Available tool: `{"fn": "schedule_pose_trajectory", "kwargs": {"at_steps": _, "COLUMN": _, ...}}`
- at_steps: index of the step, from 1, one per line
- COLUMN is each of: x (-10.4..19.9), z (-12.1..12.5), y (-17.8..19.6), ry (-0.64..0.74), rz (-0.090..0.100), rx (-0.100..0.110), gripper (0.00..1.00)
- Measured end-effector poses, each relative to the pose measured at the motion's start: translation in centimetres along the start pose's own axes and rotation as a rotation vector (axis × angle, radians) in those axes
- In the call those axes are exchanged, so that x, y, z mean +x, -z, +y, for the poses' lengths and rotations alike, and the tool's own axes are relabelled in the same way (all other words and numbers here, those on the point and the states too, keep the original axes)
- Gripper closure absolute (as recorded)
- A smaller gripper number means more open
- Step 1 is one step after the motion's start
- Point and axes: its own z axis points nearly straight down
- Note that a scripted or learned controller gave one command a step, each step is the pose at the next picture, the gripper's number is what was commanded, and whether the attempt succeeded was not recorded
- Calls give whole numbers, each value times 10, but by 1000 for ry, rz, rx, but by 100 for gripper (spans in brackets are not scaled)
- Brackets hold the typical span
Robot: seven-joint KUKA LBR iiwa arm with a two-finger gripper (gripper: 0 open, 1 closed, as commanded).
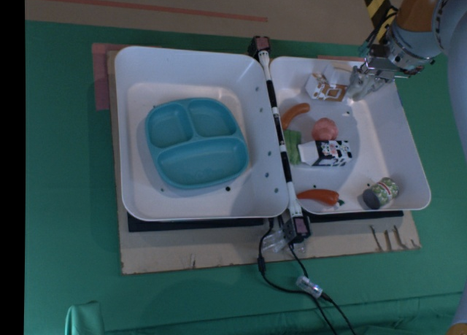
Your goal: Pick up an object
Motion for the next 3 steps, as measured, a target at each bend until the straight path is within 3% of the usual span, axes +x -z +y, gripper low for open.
{"fn": "schedule_pose_trajectory", "kwargs": {"at_steps": 1, "x": -8, "z": 9, "y": -36, "ry": -3, "rz": -3, "rx": 50, "gripper": 100}}
{"fn": "schedule_pose_trajectory", "kwargs": {"at_steps": 2, "x": 1, "z": 11, "y": 7, "ry": 0, "rz": -1, "rx": -13, "gripper": 100}}
{"fn": "schedule_pose_trajectory", "kwargs": {"at_steps": 3, "x": 1, "z": 38, "y": -7, "ry": 2, "rz": -1, "rx": -7, "gripper": 100}}
